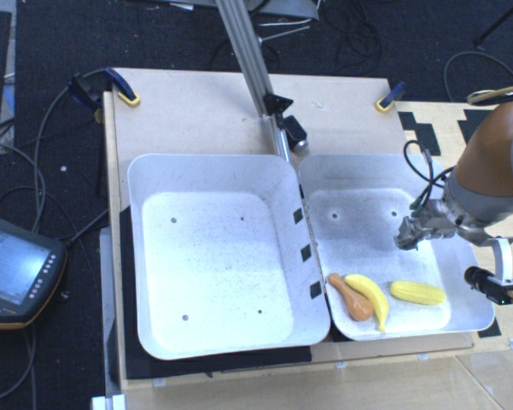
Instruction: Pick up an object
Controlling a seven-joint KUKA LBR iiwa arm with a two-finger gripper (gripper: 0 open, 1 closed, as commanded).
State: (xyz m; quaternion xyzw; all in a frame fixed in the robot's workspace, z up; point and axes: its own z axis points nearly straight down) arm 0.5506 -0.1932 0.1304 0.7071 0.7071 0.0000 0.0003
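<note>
— Corn cob [418, 293], the yellow one lying flat on the floor of the right bin [358, 173], near its front edge: that is the one I am leaning toward. It is looking like a light plastic toy to me, stiff, smooth and probably a bit slippery

— Where are you taking hold of it?

— Across its short width, at the middle, so it is not rolling out from under me. My gripper [408, 236] is hanging over the bin floor above and behind the cob, apart from it, and I cannot tell from here how it is set

— Anything getting in the way?

— The banana [369, 294] is lying just left of the cob, overlapping an orange drumstick-shaped toy [350, 298]; both are crowding toward the wall shared with the left bin [154, 173]. The cob is sitting apart from them, but the front rim is close behind it, so I am judging a straight-down approach safest
</note>
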